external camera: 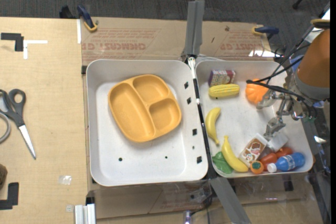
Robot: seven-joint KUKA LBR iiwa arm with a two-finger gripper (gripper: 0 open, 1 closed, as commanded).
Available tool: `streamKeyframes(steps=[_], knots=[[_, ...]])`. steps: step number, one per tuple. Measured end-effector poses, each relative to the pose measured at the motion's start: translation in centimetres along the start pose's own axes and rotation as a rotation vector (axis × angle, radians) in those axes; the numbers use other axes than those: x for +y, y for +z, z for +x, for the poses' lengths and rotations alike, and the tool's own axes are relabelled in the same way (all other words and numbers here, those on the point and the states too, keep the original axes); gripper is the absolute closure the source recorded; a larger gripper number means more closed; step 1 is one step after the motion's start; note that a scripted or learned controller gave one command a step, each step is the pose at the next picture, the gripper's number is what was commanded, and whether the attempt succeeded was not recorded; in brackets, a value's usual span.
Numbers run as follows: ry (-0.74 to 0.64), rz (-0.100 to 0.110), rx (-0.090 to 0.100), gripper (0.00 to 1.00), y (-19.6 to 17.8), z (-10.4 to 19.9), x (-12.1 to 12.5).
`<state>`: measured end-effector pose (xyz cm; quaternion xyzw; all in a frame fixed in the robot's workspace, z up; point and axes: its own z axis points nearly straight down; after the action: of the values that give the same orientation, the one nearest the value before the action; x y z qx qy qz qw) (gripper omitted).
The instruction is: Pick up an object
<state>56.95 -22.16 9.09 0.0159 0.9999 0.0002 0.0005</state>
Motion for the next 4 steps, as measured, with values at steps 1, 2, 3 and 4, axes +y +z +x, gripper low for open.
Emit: streamKeyframes(steps=[1, 2, 3, 4], knots=[[-0.029, -0.001, 0.001, 0.0, 0.1, -2.7, 4.3], [0.21, 0.0, 0.015, 0.0, 0.3, -7.8, 10.5], [0.271, 0.0, 0.002, 0.0, 0.2, -6.8, 9.6], [0.272, 0.001, -0.002, 0.0, 0.0, -8.0, 7.4]])
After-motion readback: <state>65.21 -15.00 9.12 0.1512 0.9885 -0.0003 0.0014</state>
